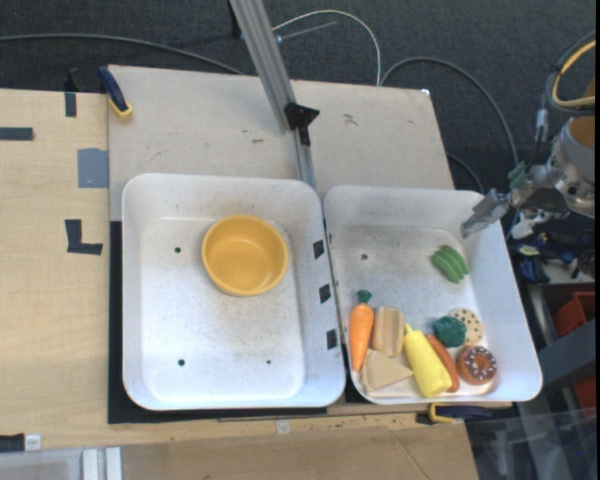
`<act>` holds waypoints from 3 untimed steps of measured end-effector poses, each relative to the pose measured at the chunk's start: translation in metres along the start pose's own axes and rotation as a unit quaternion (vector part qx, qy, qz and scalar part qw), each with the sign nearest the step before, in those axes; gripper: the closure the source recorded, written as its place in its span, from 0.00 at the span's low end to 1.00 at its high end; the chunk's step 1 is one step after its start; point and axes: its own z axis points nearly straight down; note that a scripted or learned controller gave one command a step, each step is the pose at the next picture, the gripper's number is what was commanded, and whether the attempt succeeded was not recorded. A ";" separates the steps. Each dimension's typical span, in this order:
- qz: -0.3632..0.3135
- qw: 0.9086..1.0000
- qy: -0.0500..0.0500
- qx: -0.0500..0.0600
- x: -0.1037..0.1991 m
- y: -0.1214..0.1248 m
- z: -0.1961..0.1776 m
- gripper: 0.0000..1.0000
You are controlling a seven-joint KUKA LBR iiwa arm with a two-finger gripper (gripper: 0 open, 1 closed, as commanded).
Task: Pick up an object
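Note:
The right bin holds several toy foods in its near corner: an orange carrot, two tan wedge pieces, a yellow piece, a teal piece, a speckled cookie and a brown donut. A green vegetable lies apart from them, nearer the bin's right wall. My gripper hangs over the bin's right rim, up and to the right of the green vegetable, with nothing seen in it. A yellow bowl stands in the left bin.
A slanted metal pole runs down to the seam between the bins. A blue and yellow clamp sits at the bench's far left corner. Cables loop behind the right bin. The arm's grey wrist is at the right edge.

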 end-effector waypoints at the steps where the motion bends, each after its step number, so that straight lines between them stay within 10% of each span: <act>1: 0.000 1.000 0.000 0.000 0.000 0.000 0.000 0.00; 3: 0.000 1.000 0.000 0.003 0.004 0.008 0.103 0.00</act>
